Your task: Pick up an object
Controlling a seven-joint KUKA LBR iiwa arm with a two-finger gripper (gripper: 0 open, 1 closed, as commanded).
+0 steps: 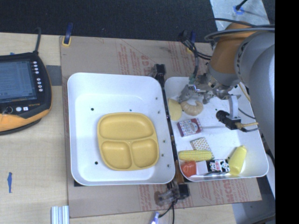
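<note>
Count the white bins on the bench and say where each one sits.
2. The left bin holds a yellow divided plate; the right bin, touching its side, holds the small toys. None seems hidden.

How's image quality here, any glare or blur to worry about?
Camera view: soft overall, small items in the right bin lack fine detail. The left bin is bright, near washed out, with mild sheen on the yellow tray. The arm casts shadow around the end effector, hiding its detail.
</note>
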